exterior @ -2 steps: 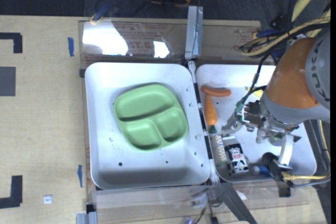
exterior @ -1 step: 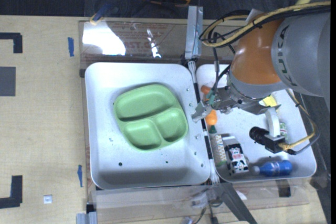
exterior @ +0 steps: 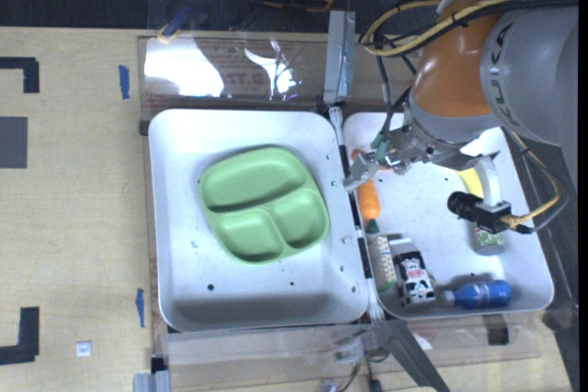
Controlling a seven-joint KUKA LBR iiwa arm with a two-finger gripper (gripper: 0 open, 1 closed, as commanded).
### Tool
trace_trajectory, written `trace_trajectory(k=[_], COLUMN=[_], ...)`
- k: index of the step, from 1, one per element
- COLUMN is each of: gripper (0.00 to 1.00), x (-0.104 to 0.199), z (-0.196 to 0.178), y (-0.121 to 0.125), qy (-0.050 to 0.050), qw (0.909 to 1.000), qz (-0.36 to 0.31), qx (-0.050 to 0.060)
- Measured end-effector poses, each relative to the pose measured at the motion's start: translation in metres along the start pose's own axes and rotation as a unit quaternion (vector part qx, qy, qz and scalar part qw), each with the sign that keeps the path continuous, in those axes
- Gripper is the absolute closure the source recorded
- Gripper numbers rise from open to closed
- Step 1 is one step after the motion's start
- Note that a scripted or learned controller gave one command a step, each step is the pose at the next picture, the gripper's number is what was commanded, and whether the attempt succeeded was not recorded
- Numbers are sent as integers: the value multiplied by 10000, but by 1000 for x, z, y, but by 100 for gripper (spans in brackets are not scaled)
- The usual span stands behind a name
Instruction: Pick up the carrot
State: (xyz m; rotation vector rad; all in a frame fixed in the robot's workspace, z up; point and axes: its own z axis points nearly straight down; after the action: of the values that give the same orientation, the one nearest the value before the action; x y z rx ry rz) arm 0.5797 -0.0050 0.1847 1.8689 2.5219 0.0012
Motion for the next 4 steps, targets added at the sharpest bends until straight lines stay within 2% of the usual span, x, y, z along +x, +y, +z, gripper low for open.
trace_trajectory(k=[1, 2, 3, 4], gripper=[0, 0, 0, 0], x=[44, 9, 50, -11], z=[0, 0, 1, 1], y=[-70, -93, -63, -64], qy=[14, 16, 2, 0], qw=[9998, 9943, 9666, 9405], qz=[-201, 1065, 2563, 3398], qx=[18, 25, 19, 20])
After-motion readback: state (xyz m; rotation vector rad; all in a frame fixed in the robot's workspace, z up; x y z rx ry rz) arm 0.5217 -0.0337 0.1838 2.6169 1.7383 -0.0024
